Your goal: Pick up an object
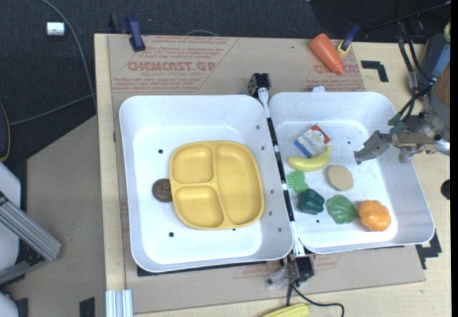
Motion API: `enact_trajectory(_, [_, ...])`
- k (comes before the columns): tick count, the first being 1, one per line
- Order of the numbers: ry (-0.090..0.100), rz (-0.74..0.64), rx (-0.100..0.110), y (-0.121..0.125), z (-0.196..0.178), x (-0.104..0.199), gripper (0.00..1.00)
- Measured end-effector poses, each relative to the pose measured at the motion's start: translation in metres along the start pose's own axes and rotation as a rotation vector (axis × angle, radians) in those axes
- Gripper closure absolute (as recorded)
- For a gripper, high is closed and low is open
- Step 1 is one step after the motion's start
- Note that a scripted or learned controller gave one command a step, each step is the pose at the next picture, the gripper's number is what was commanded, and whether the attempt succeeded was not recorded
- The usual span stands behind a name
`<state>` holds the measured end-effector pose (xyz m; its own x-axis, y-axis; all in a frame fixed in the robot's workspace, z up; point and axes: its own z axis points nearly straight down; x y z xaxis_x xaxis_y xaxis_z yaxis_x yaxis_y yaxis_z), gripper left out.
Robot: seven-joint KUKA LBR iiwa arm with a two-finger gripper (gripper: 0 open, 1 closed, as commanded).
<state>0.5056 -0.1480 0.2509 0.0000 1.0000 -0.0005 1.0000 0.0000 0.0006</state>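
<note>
The right bin holds several toy foods: a small blue, white and red carton, a yellow banana, a tan oval piece, a light green piece, a dark green pepper, a green leafy piece and an orange fruit. My gripper hangs over the right side of this bin, right of the tan piece and above the orange fruit. It is open, its fingers spread with nothing between them.
The left bin holds a yellow divided plate and a brown round piece at the plate's left edge. An orange carrot-like toy lies on the bench behind the right bin. A blue clamp sits at the bench's back left.
</note>
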Motion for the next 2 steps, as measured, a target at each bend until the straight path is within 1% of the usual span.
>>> enact_trajectory(1, [0.002,0.000,0.003,0.028,0.118,0.022,0.00])
enact_trajectory(2, [0.000,0.001,-0.002,-0.016,0.166,0.056,0.00])
